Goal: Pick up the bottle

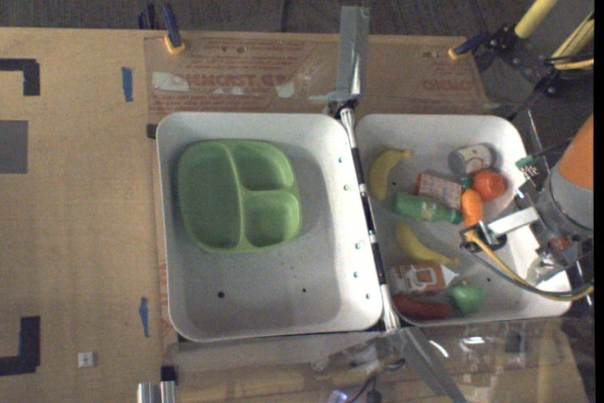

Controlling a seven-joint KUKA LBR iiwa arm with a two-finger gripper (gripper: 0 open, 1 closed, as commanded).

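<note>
The bottle (426,208) is green and lies on its side in the middle of the right bin (500,129), its length running left to right. My gripper (550,265) hangs over the bin's right side, low and to the right of the bottle and well apart from it. Nothing shows between the gripper and the bottle except a carrot (471,206) at the bottle's right end.
Around the bottle lie two bananas (385,171) (421,246), a small box (439,187), a can (470,158), a tomato (489,184), a carton (422,278), a red item (422,306) and a green pepper (466,297). The left bin (326,231) holds a green divided plate (240,194).
</note>
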